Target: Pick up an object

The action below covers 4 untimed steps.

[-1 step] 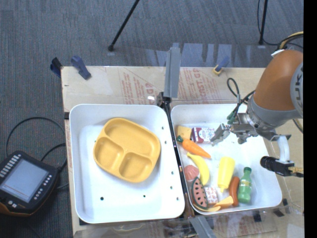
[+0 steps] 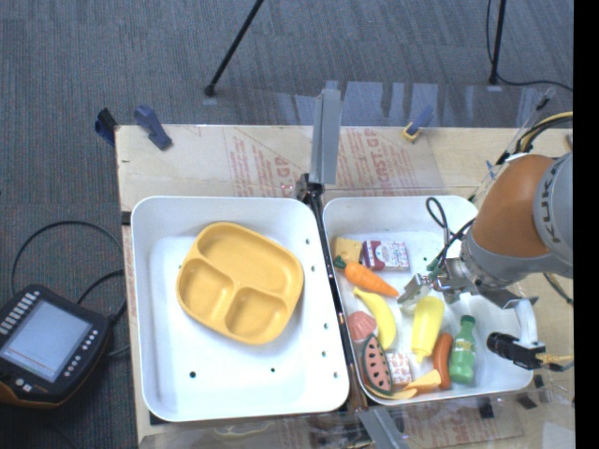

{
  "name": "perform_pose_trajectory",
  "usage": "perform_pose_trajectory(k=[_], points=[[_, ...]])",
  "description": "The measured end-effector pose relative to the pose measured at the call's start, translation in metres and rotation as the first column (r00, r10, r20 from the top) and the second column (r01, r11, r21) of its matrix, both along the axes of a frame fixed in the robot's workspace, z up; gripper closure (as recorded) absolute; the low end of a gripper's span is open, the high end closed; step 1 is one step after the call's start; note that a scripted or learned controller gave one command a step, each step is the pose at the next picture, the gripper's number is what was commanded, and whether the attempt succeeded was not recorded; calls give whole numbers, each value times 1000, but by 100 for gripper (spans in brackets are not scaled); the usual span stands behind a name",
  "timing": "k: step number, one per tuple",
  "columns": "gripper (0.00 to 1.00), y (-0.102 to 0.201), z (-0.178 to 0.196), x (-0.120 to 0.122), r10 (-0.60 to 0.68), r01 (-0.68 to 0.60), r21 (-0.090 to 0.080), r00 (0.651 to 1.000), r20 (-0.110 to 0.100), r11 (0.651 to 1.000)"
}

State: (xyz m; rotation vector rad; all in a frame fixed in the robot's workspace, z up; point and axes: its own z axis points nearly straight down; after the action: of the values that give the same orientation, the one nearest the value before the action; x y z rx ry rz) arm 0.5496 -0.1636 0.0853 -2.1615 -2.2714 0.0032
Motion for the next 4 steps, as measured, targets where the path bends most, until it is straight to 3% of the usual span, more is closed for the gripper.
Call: perform_pose_trajectory(k=[1,2,3,4], points=[[100,-3,10,0,-10,10,1,1000,1,1000],[100,99,163,34,-177,177,1,984,14,984],[100,60,208,23,-110,110,-3,994,7,994],[100,8,304,-18,-28,28,-6,999,16,1000]])
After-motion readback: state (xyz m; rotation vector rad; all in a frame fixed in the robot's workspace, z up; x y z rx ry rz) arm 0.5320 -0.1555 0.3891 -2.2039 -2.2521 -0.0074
